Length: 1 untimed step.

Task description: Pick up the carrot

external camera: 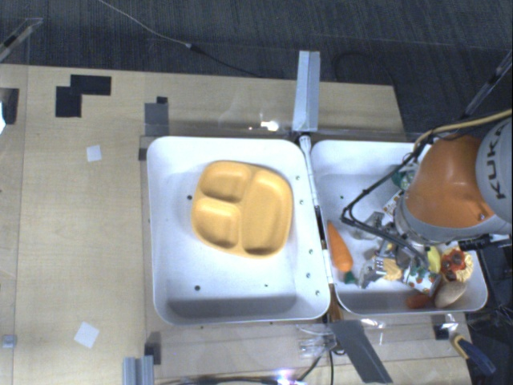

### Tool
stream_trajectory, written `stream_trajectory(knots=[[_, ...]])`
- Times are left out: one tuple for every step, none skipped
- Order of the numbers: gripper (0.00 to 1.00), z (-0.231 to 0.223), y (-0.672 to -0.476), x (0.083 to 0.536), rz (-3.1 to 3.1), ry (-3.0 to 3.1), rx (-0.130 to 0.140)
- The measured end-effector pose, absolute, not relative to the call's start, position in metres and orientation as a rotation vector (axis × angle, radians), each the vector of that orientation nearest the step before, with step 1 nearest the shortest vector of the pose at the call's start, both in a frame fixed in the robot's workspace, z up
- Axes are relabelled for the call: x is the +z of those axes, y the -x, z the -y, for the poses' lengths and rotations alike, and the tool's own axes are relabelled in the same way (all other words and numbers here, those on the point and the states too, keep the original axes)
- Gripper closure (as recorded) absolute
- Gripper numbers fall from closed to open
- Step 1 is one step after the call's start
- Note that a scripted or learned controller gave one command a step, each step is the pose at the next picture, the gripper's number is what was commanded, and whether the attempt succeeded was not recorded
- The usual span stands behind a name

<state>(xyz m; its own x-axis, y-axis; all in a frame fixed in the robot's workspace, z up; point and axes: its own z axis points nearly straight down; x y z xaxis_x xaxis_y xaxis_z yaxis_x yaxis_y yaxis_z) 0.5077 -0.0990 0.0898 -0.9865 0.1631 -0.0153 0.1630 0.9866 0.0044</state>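
Carrot [341,251] lies in right bin [353,163], against the left wall, green top toward the near edge, long axis running near to far. Gripper [377,269] low in the same bin, just right of the carrot, not on it; state not readable under the wrist and cables.

Judgement: approach stage, no grasp yet. To do it well: shift left until centred over the orange body, close across its short width. Wall on the left leaves little room for a finger there; risk of scraping or pinching only the tip.

Toy clutter [437,275] at near right corner, apart from the carrot. Left bin [172,295] holds a yellow tray [242,207]. Wooden bench [72,239], dark floor beyond.
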Motion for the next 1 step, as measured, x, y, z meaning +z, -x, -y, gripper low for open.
stream_trajectory(knots=[[0.0, 0.0832, -0.5088, 0.0997, -3.075, -0.598, 0.002]])
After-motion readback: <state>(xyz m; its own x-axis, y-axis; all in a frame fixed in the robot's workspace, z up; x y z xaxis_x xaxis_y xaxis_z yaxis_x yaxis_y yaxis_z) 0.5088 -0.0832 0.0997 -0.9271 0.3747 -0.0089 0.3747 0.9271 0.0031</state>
